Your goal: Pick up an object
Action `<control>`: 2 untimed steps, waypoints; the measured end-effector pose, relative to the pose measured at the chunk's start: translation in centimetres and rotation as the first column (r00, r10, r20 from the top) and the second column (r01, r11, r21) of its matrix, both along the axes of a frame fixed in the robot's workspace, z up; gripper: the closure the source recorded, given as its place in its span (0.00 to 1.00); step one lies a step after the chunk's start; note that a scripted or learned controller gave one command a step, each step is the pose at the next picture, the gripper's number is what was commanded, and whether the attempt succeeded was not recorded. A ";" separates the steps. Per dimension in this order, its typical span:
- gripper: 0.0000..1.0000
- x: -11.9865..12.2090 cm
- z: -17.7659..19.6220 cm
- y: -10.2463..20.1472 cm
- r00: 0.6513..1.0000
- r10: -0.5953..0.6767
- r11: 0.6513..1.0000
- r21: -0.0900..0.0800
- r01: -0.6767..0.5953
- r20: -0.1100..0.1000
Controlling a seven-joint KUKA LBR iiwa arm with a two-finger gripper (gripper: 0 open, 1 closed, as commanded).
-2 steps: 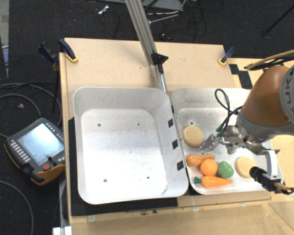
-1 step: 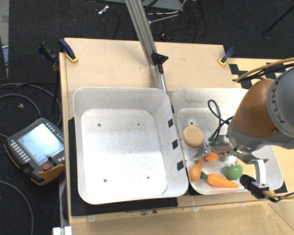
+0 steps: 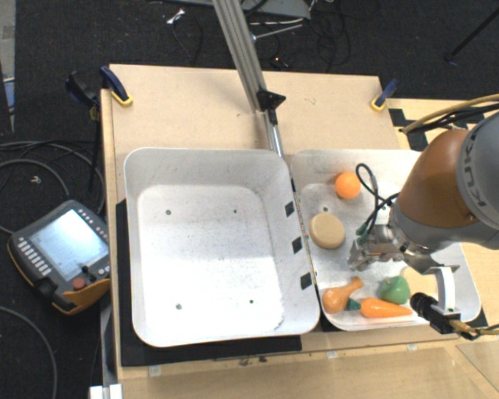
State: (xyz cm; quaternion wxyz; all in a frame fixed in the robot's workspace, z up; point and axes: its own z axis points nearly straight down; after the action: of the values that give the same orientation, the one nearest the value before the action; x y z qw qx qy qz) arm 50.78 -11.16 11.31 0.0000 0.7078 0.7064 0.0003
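The right bin holds an orange ball, a tan round disc, a small orange pear-shaped toy, a green object and an orange carrot. My gripper hangs low over the middle of this bin, just right of the tan disc and above the pear-shaped toy. The wrist and its orange band cover the bin's right side. Nothing shows between the fingers.
The left bin lies beside the right one, divided by a shared wall with black clips. A slanted metal pole rises behind the bins. A teach pendant sits on the floor at left. Cables run along the arm.
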 end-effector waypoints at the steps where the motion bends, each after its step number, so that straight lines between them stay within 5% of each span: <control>1: 1.00 0.2 4.7 0.9 1.000 0.006 1.000 -0.001 -0.006 0.004; 2: 1.00 -0.1 10.5 1.6 1.000 0.006 1.000 -0.001 -0.006 0.006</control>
State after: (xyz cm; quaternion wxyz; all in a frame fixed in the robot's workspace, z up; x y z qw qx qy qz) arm 50.68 -9.58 21.82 0.0025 0.7056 0.7086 0.0018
